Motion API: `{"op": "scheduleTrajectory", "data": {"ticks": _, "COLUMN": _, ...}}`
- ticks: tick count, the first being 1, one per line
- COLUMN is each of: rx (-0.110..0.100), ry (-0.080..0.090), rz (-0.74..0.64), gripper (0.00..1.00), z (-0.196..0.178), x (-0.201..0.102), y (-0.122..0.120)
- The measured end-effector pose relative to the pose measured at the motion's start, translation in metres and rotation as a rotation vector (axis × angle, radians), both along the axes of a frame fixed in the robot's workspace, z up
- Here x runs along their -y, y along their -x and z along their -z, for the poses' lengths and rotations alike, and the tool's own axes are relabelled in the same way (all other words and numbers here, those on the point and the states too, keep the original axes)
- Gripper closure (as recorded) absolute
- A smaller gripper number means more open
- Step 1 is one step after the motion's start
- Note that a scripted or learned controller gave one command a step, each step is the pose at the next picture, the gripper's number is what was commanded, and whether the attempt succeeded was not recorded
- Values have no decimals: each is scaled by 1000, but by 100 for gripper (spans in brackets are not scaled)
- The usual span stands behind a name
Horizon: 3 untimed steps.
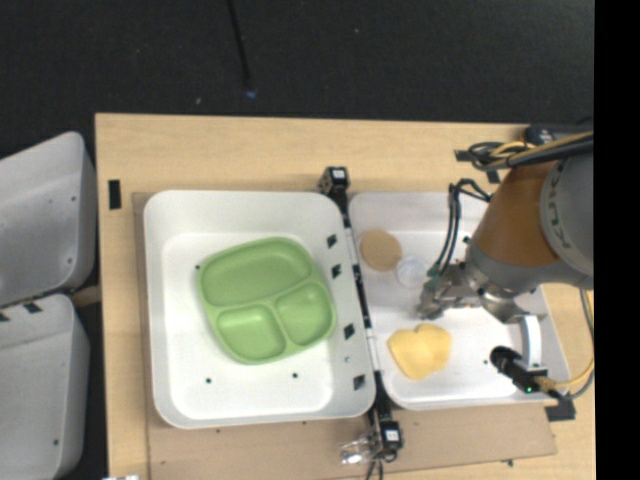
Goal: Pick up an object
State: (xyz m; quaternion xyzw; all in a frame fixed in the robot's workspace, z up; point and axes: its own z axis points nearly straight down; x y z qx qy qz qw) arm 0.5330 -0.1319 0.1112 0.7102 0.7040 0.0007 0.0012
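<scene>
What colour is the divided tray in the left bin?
Light green. The divided tray shows it plainly in the camera view, against the white left bin.

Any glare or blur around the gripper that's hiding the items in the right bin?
Camera view: soft overall, even light, no hard shadows. The white right bin is bright and washes out a pale, clear-looking item beside the tan disc. The yellow piece reads clearly. The gripper is dark and blurred.
</scene>
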Motion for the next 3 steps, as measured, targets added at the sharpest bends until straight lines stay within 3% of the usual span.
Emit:
{"op": "scheduleTrajectory", "data": {"ticks": 2, "rx": 3, "ry": 1, "rz": -12, "gripper": 100, "z": -86, "x": 2, "y": -3}}
{"op": "scheduleTrajectory", "data": {"ticks": 3, "rx": 6, "ry": 2, "rz": -12, "gripper": 100, "z": -151, "x": 4, "y": -3}}
